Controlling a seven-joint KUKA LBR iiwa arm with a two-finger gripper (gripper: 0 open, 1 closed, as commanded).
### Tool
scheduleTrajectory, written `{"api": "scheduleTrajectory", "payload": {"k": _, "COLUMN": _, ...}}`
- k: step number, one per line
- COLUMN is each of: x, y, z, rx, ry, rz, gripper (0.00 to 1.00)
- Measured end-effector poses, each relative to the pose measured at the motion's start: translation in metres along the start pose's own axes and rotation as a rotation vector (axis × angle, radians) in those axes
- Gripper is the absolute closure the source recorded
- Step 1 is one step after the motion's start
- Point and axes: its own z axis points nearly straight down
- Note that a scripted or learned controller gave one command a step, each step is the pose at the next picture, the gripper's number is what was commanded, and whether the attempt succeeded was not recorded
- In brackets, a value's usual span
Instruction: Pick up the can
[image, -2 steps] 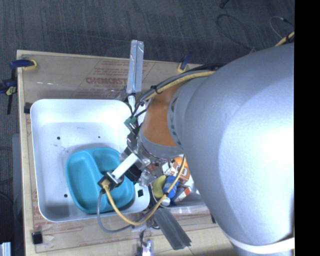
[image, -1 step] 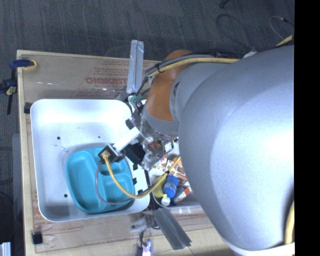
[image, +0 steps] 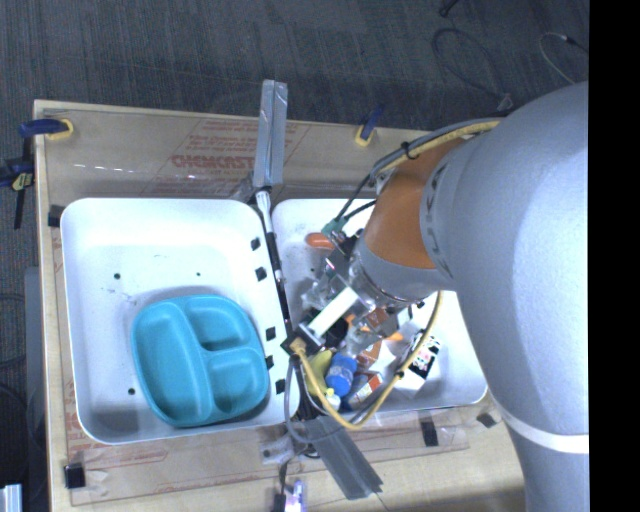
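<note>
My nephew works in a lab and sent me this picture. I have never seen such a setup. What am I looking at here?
This is one camera above a bench, looking down at a slant. The big grey shape with an orange band is a robot arm, reaching in from the right. Its gripper is down in the right bin, among a pile of small things. I cannot pick out the can it is meant to lift, nor see anything held. The left bin holds a blue divided tray.

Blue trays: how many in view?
1. The blue tray lies in the left bin. The arm covers much of the right bin, so another may be hidden.
</note>
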Motion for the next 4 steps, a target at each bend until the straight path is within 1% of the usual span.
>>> {"api": "scheduleTrajectory", "payload": {"k": 1, "x": -0.052, "y": 0.067, "z": 0.052, "rx": 0.001, "ry": 0.000, "rz": 0.178, "gripper": 1.00}}
{"api": "scheduleTrajectory", "payload": {"k": 2, "x": 0.012, "y": -0.037, "z": 0.027, "rx": -0.001, "ry": 0.002, "rz": 0.212, "gripper": 1.00}}
{"api": "scheduleTrajectory", "payload": {"k": 3, "x": 0.032, "y": -0.073, "z": 0.010, "rx": 0.000, "ry": 0.002, "rz": 0.273, "gripper": 1.00}}
{"api": "scheduleTrajectory", "payload": {"k": 4, "x": 0.078, "y": -0.136, "z": 0.034, "rx": -0.002, "ry": 0.001, "rz": 0.224, "gripper": 1.00}}
